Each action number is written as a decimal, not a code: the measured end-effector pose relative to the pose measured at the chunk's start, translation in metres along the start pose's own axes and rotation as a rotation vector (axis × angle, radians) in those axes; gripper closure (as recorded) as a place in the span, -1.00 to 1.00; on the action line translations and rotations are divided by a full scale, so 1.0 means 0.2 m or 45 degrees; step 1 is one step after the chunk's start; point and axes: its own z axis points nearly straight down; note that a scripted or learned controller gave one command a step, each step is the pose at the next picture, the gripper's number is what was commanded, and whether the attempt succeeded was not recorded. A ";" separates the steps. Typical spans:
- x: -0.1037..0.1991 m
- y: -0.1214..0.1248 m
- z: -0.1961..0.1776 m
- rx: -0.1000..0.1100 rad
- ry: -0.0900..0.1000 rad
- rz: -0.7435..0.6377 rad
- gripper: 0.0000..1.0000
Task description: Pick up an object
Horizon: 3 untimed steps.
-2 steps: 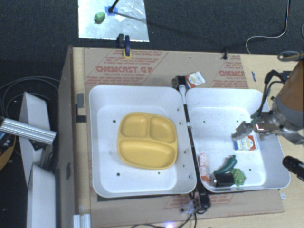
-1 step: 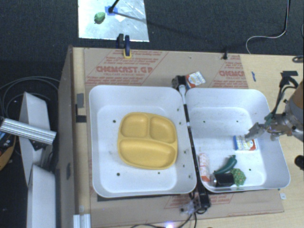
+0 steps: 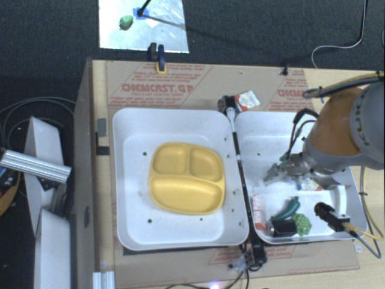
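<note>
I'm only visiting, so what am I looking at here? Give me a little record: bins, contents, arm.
left bin: one yellow divided plate
right bin: green knobbly ball and black block by its front wall
arm: enters from the right, over the right bin
gripper: down in the right bin, behind those items

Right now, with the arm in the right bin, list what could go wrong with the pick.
1. The claw is over bare floor of the right white bin, apart from the items; closing here would likely grab nothing.
2. The dark green curved piece, small black block and speckled green ball lie bunched together; a grab may scatter them.
3. The white-and-red tube lies against the bin's wall, leaving little room.
</note>
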 end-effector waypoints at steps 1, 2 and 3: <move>-0.21 0.19 0.09 -0.004 -0.003 0.003 -1.00; -0.46 -0.05 -0.23 -0.005 -0.005 0.004 -1.00; -0.47 -0.02 0.08 -0.004 -0.002 0.003 -1.00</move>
